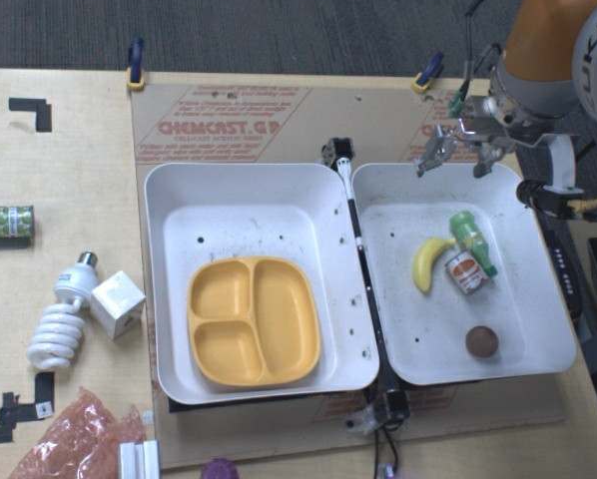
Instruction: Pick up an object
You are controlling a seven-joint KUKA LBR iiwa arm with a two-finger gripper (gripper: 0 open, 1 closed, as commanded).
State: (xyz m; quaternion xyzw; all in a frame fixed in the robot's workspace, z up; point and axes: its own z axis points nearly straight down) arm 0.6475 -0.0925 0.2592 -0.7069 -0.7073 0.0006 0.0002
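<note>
Open tool (456, 158) hovers over the right bin's (398, 352) far edge, holding nothing.
The banana (427, 264) lies mid-bin beside a green bottle (473, 240) and small can (465, 272); it looks light, soft, easily bruised, best gripped across its middle.

Spiral light bulb (59, 319) beside white cube (118, 303), green can (10, 223), red mesh bag (74, 437)
</note>
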